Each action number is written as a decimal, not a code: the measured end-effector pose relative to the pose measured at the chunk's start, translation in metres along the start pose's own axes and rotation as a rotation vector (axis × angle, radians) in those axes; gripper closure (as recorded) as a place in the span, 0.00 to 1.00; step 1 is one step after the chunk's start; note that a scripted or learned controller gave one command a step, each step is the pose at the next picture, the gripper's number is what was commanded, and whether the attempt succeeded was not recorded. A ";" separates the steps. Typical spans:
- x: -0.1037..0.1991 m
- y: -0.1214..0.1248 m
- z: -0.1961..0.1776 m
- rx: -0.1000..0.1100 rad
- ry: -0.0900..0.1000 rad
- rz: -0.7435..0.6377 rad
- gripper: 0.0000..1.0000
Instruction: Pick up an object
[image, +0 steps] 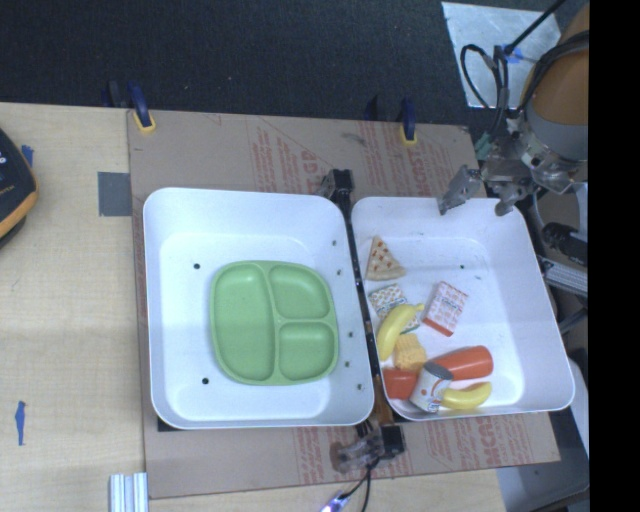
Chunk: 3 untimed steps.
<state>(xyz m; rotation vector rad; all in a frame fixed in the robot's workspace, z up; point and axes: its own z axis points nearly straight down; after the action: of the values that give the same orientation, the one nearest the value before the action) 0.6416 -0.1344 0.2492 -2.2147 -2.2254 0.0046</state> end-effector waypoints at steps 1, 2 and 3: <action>-0.044 -0.041 0.095 0.003 -0.001 0.001 0.00; -0.025 -0.068 0.158 0.001 0.000 0.001 0.00; -0.026 -0.068 0.147 0.002 -0.002 -0.002 1.00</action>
<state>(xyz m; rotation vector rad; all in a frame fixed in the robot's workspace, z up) 0.5731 -0.1606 0.1020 -2.2121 -2.2278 0.0082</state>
